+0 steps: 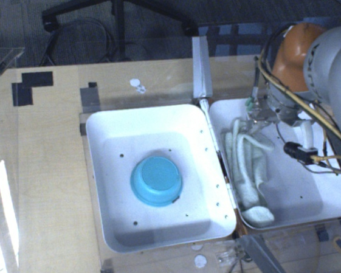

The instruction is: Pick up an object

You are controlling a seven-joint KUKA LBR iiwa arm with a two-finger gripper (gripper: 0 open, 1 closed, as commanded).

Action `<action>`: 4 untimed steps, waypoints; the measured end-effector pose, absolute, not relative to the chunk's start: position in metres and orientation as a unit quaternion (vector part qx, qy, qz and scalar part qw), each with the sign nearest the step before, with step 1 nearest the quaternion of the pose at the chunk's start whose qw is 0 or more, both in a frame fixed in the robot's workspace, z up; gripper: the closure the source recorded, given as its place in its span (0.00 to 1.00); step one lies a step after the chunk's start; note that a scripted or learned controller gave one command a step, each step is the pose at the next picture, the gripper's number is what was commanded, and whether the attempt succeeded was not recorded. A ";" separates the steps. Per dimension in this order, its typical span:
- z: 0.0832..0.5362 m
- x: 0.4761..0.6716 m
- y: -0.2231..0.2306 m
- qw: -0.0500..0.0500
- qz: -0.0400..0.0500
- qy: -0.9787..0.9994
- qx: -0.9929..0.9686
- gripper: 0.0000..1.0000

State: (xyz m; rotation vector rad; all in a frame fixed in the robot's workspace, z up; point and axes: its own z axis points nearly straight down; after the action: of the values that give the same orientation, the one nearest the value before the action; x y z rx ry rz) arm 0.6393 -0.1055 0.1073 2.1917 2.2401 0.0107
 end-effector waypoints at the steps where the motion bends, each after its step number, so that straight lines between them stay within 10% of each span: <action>1: 0.090 0.672 -0.088 0.005 0.004 0.697 0.717 1.00; 2: 0.187 0.669 -0.029 0.002 0.002 0.691 0.723 1.00; 4: 0.195 0.657 -0.027 0.002 0.001 0.692 0.722 1.00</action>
State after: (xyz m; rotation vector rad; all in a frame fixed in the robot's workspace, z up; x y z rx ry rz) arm 0.6566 -0.0272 0.1951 2.2652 2.1703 0.0036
